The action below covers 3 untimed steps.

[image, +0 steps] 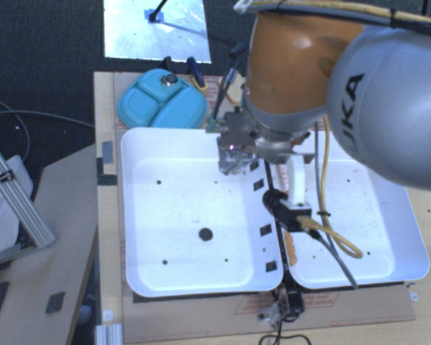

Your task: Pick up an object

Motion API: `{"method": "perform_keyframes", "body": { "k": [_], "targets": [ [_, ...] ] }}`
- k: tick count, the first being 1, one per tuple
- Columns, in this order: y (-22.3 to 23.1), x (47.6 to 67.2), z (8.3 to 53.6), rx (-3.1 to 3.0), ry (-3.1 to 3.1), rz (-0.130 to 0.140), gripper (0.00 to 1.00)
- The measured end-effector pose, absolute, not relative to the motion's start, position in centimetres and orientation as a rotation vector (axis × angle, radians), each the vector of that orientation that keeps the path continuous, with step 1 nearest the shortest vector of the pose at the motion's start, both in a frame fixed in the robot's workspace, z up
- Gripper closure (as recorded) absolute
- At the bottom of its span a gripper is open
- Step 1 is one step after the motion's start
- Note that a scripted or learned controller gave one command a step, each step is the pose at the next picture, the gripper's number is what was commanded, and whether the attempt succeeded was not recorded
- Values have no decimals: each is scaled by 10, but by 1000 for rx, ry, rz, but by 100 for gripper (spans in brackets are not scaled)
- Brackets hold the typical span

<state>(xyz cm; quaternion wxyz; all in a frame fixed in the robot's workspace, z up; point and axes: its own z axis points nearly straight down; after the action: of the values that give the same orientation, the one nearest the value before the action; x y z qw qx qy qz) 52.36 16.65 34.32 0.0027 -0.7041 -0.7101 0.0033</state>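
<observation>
Two shallow white bins are sitting side by side on the worktop point(65, 192). The left bin point(140, 264) is holding one small dark object point(205, 233), lying flat on the floor a little toward the near side, well apart from every wall. It is reading as a roundish disc, so no long axis or pointing direction can be told. Several tiny dark dots are also marking the bin floor. The right bin point(388, 257) is carrying yellow and grey cables trailing down from the arm point(323, 70). The jaws point(233, 160) are hanging over the far right corner of the left bin, near the divide between the two bins, well apart from the object; whether they are spread or clenched cannot be told here. One blue lidded container point(161, 100) is resting behind the left bin.
</observation>
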Motion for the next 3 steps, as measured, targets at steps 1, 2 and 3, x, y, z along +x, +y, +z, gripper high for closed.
{"method": "perform_keyframes", "body": {
  "k": [1, 2, 3],
  "targets": [
    [167, 577, 246, -2221, -2219, 10, 100],
    [144, 504, 244, -2221, -2217, 6, 100],
    [124, 540, 391, -2228, -2232, -28, 100]
  ]
}}
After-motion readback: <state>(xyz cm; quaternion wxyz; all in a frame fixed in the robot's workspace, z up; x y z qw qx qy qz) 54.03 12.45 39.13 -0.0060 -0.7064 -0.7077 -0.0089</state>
